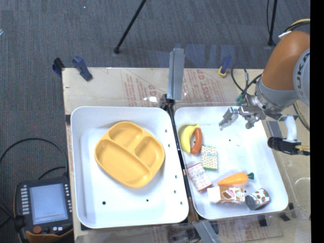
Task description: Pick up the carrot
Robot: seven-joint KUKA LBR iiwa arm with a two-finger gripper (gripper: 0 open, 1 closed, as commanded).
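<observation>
The orange tapered carrot with a green tip (234, 178) lies untouched near the front of the right white bin (253, 151); the pick is judged not yet begun. The grey two-finger gripper (230, 117) hangs well apart from it at the bin's far side, its fingers spread and nothing held. Beside the carrot are found a small printed carton (229, 194), a tin can (257, 199), two flat packets (199, 175), a yellow banana (187, 137) and a sausage (196, 140); the left white bin (81, 186) bears a yellow divided plate (129, 153).

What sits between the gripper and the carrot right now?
Bare white floor of the right bin in the camera view; nothing lies between the gripper and the carrot.
</observation>
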